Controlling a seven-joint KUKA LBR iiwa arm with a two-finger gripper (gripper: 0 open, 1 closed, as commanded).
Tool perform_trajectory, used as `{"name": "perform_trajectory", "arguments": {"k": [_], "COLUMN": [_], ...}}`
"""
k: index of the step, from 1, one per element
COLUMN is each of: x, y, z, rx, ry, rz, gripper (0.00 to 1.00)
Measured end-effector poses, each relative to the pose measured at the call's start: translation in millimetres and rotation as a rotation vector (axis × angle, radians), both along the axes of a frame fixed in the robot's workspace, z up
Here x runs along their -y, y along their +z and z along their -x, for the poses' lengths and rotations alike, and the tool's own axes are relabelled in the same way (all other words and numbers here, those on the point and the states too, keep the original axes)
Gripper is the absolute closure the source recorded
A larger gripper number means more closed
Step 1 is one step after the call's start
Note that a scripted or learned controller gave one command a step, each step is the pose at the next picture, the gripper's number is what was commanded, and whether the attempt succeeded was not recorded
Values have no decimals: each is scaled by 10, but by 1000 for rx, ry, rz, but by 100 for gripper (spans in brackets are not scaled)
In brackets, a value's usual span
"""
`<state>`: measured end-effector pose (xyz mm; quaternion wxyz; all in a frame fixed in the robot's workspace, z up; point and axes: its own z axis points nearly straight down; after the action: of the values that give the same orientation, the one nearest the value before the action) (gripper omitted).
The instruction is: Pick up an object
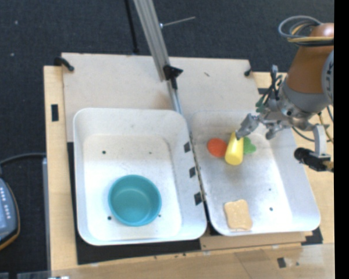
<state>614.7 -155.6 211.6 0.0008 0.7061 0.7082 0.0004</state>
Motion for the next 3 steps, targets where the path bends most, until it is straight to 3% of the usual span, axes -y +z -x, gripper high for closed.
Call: {"name": "perform_trajectory", "arguments": {"k": [1, 3], "x": [0, 15], "y": [0, -1123], "z": [0, -7], "rx": [0, -2], "ry": [0, -5], "rz": [0, 2], "gripper": [0, 0]}}
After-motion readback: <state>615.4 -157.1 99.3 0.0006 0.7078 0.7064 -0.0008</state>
